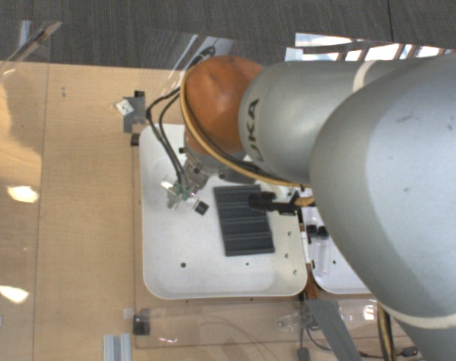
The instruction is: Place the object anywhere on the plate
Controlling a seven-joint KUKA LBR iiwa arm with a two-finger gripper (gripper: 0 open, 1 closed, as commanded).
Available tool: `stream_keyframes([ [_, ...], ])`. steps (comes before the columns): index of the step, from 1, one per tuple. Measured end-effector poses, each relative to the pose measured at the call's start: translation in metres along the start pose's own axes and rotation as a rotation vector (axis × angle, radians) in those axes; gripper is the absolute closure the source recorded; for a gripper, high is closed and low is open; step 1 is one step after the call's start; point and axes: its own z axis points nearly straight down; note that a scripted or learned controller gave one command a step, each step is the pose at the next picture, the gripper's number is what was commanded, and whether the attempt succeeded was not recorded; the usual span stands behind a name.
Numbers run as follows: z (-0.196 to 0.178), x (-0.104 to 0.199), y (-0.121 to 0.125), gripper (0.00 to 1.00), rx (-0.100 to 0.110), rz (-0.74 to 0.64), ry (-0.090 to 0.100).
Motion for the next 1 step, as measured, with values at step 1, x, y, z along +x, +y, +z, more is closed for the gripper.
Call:
stream_keyframes([
  [1,0.0446,0.0461,-0.0177,1.0,-0.01,0.228,-0.004],
])
